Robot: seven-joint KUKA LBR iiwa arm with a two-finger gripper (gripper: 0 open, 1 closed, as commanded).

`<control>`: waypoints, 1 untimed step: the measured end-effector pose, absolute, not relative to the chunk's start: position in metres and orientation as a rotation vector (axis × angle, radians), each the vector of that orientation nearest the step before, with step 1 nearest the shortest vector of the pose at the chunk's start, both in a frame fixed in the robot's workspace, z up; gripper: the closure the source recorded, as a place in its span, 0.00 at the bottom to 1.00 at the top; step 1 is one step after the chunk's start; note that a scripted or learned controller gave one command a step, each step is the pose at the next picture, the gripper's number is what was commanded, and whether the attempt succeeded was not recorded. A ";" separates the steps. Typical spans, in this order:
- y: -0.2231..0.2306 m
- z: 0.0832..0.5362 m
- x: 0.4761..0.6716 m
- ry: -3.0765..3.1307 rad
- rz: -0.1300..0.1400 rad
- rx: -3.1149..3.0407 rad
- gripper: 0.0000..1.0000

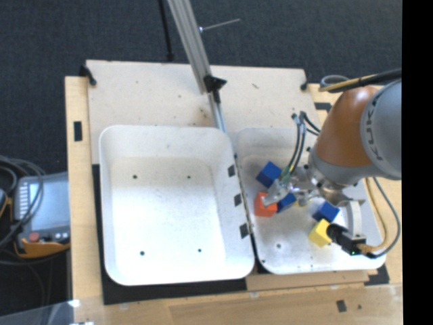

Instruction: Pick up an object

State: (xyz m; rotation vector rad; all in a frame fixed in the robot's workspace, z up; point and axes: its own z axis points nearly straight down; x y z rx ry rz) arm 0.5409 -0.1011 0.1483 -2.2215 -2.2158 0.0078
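While the arm [352,134] leans over the right bin [298,266], its jaws sit low beside the orange block [264,206]; open or clenched, I cannot tell. Blue blocks [268,174] and a yellow block [319,234] lie nearby.

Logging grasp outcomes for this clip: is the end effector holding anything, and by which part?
Cannot be told. The end effector sits low in the right bin, right beside the orange block.
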 end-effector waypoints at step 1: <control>-0.102 0.127 0.549 -2.239 -0.026 -2.235 0.00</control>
